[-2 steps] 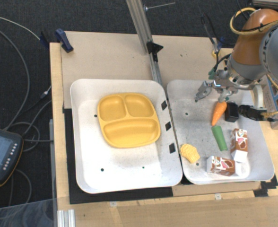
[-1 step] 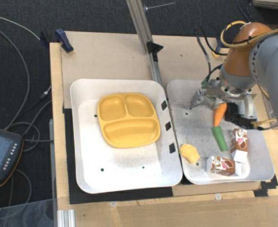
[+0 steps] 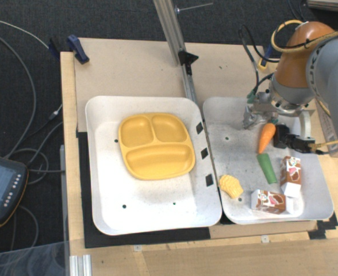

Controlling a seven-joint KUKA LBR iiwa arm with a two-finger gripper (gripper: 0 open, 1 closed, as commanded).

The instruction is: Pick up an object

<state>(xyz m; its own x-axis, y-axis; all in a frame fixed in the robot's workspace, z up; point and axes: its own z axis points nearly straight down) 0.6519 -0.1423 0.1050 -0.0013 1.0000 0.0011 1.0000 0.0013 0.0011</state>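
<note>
The bench [image 3: 134,68] carried two shallow white bins side by side, and the grey arm [image 3: 324,56] with its orange band reached in from the right over the right bin [image 3: 226,119]. The left bin [image 3: 100,171] held a yellow divided plate [image 3: 156,145] with three compartments, lying flat near the bin's middle. In the right bin the candidates for picking were spread apart: a toy carrot [image 3: 266,137], orange and tilted, lay just beside and below the gripper; a green cylinder [image 3: 267,168] lay close under the carrot's tip; two small brown-and-white cartons sat toward the near right corner, one [image 3: 291,173] standing by the right wall and one [image 3: 269,201] lying flat; a yellow corn-like piece [image 3: 231,186] rested near the left wall. The gripper [image 3: 256,117] hung low over the far part of the right bin, with nothing visibly between its fingers, and whether they stood apart or closed could not be told from this slant. The step in hand seemed to be the approach, with no object yet lifted. The carrot appeared the nearest target; the next move would likely call for shifting slightly toward it, aligning across its narrow body, descending and closing
</note>
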